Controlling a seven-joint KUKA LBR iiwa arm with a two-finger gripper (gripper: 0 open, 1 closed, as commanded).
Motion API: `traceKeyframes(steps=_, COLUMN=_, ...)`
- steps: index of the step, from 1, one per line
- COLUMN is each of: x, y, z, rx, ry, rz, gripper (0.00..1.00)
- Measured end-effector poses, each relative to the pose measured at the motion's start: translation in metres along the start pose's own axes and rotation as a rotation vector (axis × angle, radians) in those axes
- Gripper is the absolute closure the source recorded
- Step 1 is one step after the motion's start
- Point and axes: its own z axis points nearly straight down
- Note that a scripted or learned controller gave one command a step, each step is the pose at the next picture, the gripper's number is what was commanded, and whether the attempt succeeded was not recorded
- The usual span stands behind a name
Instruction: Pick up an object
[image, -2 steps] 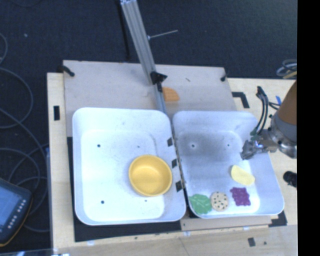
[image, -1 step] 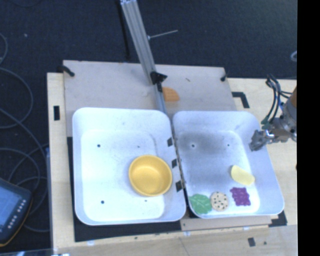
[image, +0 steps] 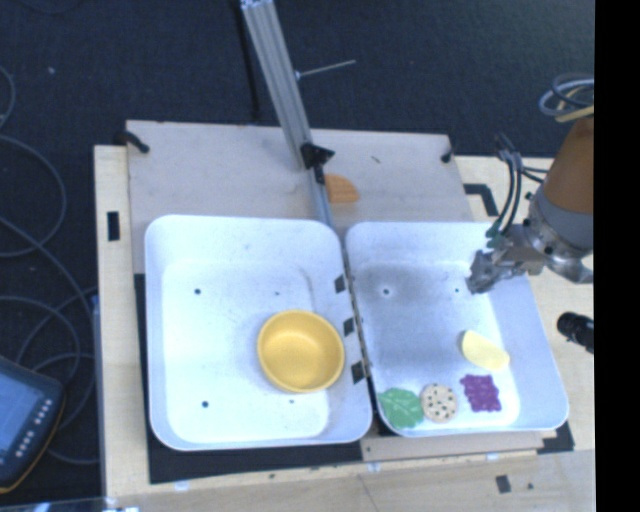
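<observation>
While pincer (image: 484, 271) hovers above right bin (image: 420, 250), yellow bowl (image: 300, 350) sits left

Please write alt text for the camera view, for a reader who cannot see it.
The gripper hangs over the upper right of the right bin, which holds a yellow piece, a purple piece, a cookie and a green piece near its front. The left bin holds a yellow bowl.

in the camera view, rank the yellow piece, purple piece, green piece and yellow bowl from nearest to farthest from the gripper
From the gripper:
1. yellow piece, right bin, just below it
2. purple piece, right bin's front edge
3. green piece, right bin's front left corner
4. yellow bowl, left bin
</observation>
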Motion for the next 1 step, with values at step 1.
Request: traceKeyframes(steps=1, x=0.0512, y=0.0083, z=0.0118, rx=0.003, ry=0.000, rz=0.002, gripper=1.00)
